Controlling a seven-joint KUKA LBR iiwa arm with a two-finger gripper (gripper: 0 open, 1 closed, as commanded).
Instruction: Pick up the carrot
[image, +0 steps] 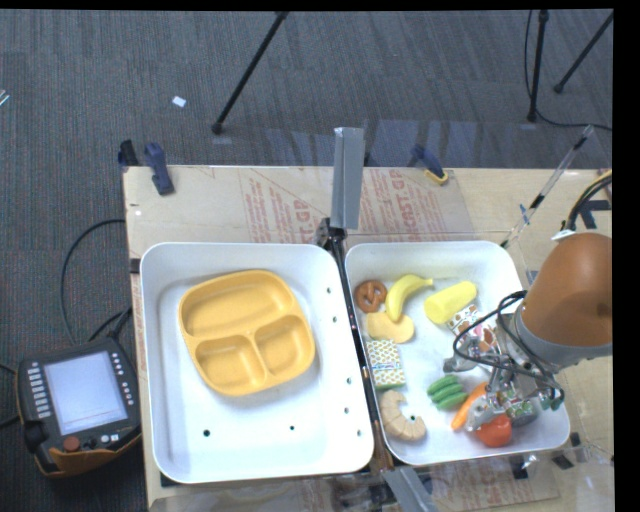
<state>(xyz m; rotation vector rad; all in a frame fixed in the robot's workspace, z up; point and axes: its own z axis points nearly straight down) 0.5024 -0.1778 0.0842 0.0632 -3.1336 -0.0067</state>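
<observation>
- Orange is your cue: the carrot lies low in the right bin, toward the lower right of the frame, slanting up to the right, with its lower tip near the bin's front wall.
- Just right of it sits a red tomato-like piece, touching or nearly so. Just above its upper end lie the green pea pods.
- The gripper hangs over that same corner, right beside the carrot's upper end. Cables and hardware clutter it, so you cannot tell how its claw stands, nor whether anything sits in it.
- Judge the carrot as toy food: light, stiff, smooth and probably a little slippery, tapering toward one end. Take it across the thicker middle, jaws square to its long axis, so it does not squirt out.
- Watch the crowding; a careless close could catch the red piece or the pods instead.
- Left of there, a croissant and a patterned block line the bin's left side.
- Farther up lie a banana, a pretzel and a yellow piece.
- In the left bin rests a yellow divided plate.
</observation>
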